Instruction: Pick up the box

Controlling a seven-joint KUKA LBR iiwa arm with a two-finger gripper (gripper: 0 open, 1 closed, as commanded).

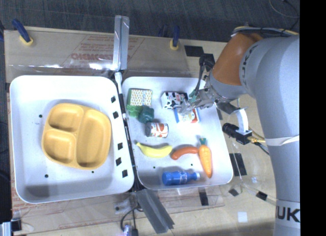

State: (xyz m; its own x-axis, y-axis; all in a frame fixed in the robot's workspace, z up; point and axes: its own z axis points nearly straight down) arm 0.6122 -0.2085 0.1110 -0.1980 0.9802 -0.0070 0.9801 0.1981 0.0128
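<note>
Your claw (pixel 191 103) sits low in the right bin (pixel 216 143), at its upper right; you cannot tell its state from here. The box (pixel 173 99), white with dark print, lies just left of the claw, touching or nearly so. Further left is a green patterned packet (pixel 139 97). Below the claw lie a can (pixel 157 129), banana (pixel 154 150), carrot (pixel 205 158) and blue bottle (pixel 178 177).

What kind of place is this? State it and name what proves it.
Probably a robot-manipulation lab bench: a KUKA arm reaches over two white bins, one bearing toy food such as a banana and carrot, with blue clamps pinning the backing board.
</note>
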